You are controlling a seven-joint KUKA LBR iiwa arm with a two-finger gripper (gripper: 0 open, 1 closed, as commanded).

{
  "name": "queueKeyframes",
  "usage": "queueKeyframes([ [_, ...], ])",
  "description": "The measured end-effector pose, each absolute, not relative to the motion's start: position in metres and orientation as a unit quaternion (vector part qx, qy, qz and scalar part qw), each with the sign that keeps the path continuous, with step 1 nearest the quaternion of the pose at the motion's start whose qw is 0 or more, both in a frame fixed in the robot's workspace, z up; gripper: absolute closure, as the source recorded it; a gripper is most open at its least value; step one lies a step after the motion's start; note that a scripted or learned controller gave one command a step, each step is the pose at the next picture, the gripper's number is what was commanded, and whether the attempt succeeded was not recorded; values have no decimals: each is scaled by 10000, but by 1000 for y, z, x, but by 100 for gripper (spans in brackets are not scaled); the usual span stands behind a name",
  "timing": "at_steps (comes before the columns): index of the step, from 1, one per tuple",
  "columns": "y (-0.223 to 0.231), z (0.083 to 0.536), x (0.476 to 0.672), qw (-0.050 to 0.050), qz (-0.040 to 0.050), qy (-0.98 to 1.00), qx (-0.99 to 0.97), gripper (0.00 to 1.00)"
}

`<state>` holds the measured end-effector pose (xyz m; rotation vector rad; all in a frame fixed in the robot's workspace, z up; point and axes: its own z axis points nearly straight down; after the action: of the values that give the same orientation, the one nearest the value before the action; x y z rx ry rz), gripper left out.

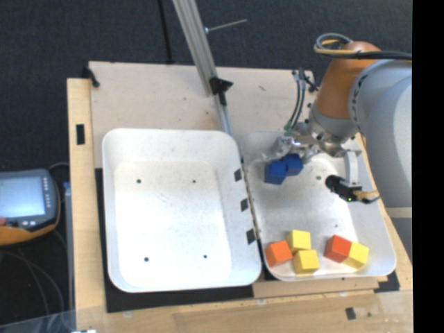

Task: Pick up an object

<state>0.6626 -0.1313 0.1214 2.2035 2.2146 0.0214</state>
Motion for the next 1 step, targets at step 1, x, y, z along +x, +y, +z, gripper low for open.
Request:
queueKeyframes([
  [1,-127,115,656,69,61,7100,7042,0],
])
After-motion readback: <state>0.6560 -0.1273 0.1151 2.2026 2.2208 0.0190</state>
